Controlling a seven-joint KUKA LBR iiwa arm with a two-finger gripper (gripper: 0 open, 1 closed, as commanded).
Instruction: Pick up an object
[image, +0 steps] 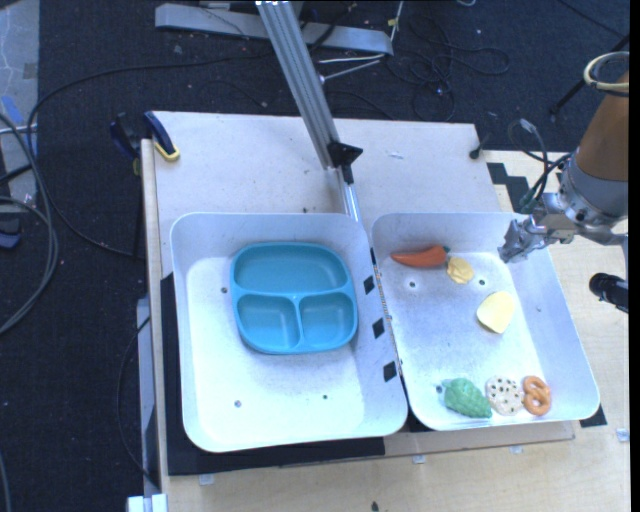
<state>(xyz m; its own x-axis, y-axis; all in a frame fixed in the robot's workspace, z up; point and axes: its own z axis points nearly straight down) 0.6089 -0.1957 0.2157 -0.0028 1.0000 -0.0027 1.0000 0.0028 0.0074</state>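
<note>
The right bin (430, 330) holds several small toy foods. An orange carrot (420, 257) lies near its back edge, with a small yellow piece (460, 270) just to its right. A pale yellow wedge (496, 312) rests toward the right wall. Along the front sit a green leafy piece (466, 397), a speckled cookie (503, 395) and an orange pretzel (536, 394). My gripper (517, 243) hovers over the bin's back right corner, above and right of the yellow piece, with nothing seen in it.
The left bin (200, 400) carries a blue three-compartment plate (295, 297). A slanted metal pole (305, 85) reaches down to the gap between the bins. Cables lie on the dark floor around the bench.
</note>
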